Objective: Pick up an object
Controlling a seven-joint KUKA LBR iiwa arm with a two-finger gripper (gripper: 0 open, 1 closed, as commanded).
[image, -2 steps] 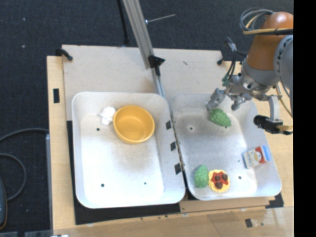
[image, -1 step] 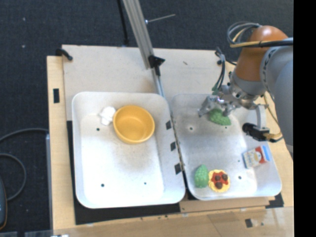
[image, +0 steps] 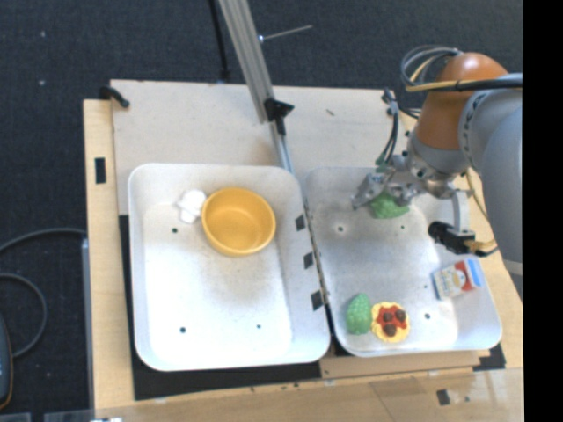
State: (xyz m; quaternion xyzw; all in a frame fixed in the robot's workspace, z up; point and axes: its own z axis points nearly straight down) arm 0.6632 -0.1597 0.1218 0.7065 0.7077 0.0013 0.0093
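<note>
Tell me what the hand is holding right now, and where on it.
It cannot be told. The hand sits right over a small green thing at the far end of the right bin, but whether that thing is actually gripped is unclear.

A robotics lab: bench (image: pixel 176 121), two bins (image: pixel 158 323), metal camera post (image: pixel 251 55).

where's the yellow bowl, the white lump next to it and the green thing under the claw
yellow bowl (image: pixel 238 221), camera view, on its inner floor, in the left bin
white lump (image: pixel 190 205), camera view, on its middle, touching the bowl's left rim
green thing (image: pixel 387 207), camera view, on its visible lower part, right at the claw (image: pixel 384 193)
</note>
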